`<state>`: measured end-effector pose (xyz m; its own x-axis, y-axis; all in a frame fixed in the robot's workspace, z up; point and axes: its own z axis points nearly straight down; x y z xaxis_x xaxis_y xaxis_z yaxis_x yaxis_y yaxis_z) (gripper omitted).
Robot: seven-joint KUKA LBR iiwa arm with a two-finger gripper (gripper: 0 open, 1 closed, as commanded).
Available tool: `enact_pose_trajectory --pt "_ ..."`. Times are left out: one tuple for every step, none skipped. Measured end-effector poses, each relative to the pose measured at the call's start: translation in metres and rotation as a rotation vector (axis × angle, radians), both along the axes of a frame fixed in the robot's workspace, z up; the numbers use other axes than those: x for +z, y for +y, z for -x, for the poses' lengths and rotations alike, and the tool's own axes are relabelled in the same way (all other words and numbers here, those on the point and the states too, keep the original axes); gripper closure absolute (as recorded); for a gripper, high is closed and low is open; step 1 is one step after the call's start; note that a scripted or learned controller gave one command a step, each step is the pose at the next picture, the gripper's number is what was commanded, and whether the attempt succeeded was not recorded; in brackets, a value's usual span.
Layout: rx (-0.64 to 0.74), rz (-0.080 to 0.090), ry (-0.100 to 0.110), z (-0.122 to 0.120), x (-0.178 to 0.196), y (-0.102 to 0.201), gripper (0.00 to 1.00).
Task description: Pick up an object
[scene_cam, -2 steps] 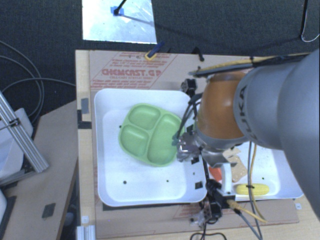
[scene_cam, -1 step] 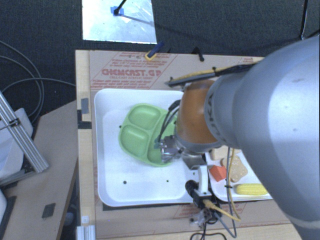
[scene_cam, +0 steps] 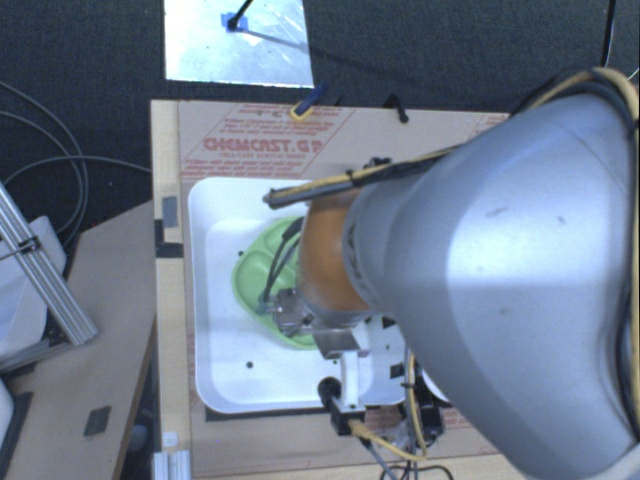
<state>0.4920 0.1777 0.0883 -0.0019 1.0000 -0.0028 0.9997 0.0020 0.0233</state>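
A light green, rounded object (scene_cam: 262,266) lies in the left white bin (scene_cam: 215,298), near its middle. The grey arm with its orange band (scene_cam: 325,258) reaches in from the right and hangs over the green object, covering its right part. The gripper (scene_cam: 285,313) sits low at the green object's lower right edge; the wrist hides its fingers.
The bin rests on a cardboard sheet with red print (scene_cam: 262,143). A shiny square sheet (scene_cam: 238,28) lies beyond the bench at the top. Cables and a black fitting (scene_cam: 345,408) hang at the bin's front edge. A metal rail (scene_cam: 40,268) stands at the left.
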Motion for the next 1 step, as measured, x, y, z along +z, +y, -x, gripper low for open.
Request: enact_pose_trajectory --pt "-0.001 0.0 0.042 -0.106 0.0142 -0.0363 1.0"
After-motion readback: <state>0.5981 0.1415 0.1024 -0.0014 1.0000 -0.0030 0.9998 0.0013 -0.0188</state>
